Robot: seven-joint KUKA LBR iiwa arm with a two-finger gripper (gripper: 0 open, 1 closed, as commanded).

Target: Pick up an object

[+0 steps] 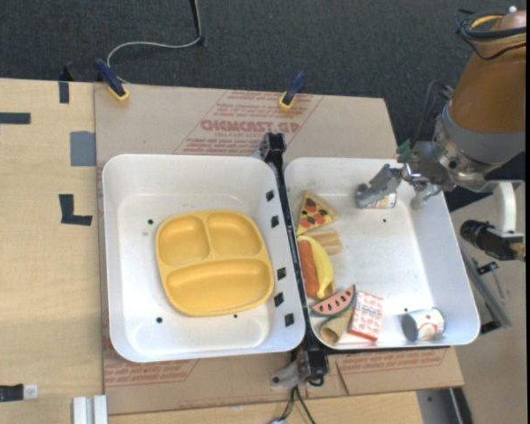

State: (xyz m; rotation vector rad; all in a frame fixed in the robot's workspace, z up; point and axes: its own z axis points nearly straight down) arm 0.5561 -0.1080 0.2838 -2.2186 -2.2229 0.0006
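Hovering jaws near right bin (pixel 442 237) rim, floor open

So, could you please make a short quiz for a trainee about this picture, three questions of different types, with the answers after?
1. True or false: the yellow divided plate lies in the left bin.
2. Which item lies nearest the gripper? A) pizza slice B) watermelon slice C) small can
3. Fill in: the toy foods lie along the ____ side of the right bin, as the camera sees it.

Key: 1 true; 2 A; 3 left.
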